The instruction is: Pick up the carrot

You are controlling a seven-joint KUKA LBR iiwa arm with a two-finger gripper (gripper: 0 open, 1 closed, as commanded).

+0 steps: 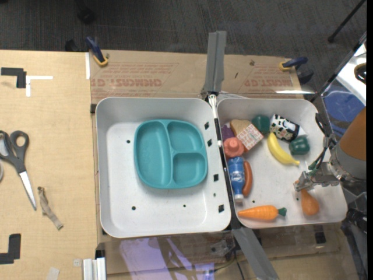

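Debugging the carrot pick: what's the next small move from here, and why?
Probably shift the gripper toward the left bin and a little toward the near wall. It sits over the right bin beside a small orange piece, while the carrot lies apart from it along the near wall, leaf end pointing right.

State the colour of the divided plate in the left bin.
The divided plate is teal, seen plainly in the camera view.

The orange carrot (pixel 259 213) with its green stem end lies flat near the front wall of my right bin (pixel 274 229), stem pointing right.
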